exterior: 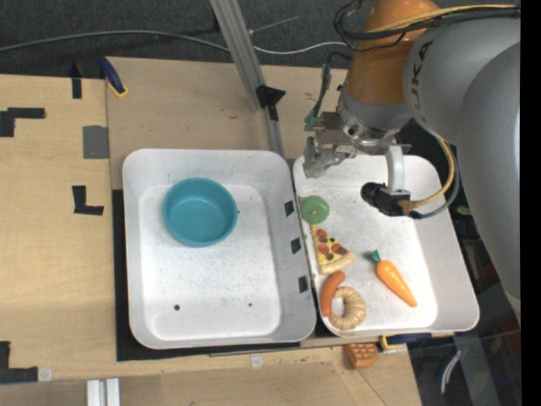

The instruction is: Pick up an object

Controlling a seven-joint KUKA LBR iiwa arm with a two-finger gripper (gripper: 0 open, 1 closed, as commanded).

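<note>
overhead, the gripper (317, 164) hangs above the far left corner of the right bin (423, 227); i cannot tell its state. below it lie a green disc (315, 209), a pizza slice (329, 249), a carrot (395, 282), a sausage (330, 290) and a doughnut (348, 306). a blue bowl (199, 211) sits in the left bin (211, 303).

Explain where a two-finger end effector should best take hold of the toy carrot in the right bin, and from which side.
Grip the toy carrot across its thick orange upper body, just below the green top, coming straight down from above. It lies flat and slanted on the right bin, with free floor on both long sides, so the fingers should probably close across its width.
</note>
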